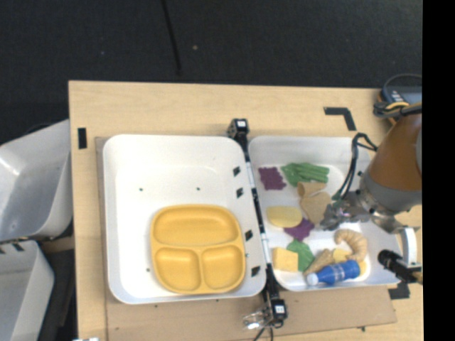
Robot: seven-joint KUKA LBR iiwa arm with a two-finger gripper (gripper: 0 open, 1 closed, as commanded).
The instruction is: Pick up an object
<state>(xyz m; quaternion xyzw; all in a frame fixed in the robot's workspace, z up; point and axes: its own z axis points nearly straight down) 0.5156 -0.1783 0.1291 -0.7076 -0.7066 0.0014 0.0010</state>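
The right bin (pixel 334 146) holds several small toy items: a green leafy piece (pixel 307 172), a purple piece (pixel 271 178), a tan piece (pixel 315 204), a yellow oval (pixel 284 217), a croissant (pixel 353 243), a yellow wedge (pixel 286 260) and a blue bottle (pixel 335 273) lying on its side. My gripper (pixel 335 217) reaches in from the right and hangs low over the bin's middle, just right of the tan piece and above the croissant. The orange band and wrist (pixel 397 169) cover the bin's right side.
The left bin (pixel 142 162) bears a yellow three-compartment plate (pixel 197 249) at its front right. A divider with black clips (pixel 250 190) runs between the bins. Black cables (pixel 350 169) hang off the wrist. The wooden bench (pixel 178 105) shows around both bins.
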